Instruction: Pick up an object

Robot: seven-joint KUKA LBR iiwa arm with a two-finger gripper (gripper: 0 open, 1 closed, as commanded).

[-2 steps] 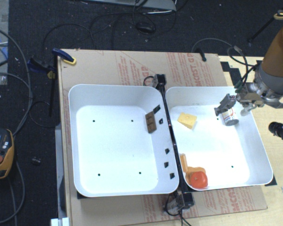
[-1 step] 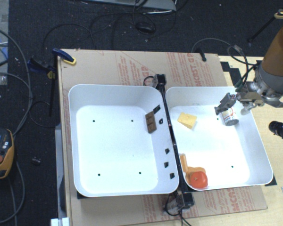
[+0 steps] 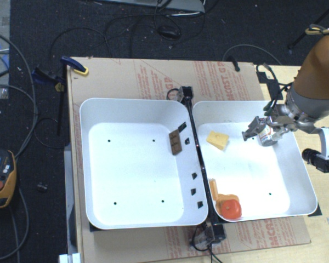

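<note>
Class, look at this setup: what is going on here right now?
A grey and orange robot arm reaches in from the right, its gripper over the right bin. That bin holds a yellow wedge and, in its near corner, a red tomato-like ball beside an orange piece. Nothing has been picked up yet.

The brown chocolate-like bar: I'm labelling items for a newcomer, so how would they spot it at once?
Start at the left white plastic bin and follow its right wall upward. The small brown rectangular bar leans on that slope, the bin's one brown piece; the yellow wedge and red ball lie next door.
</note>
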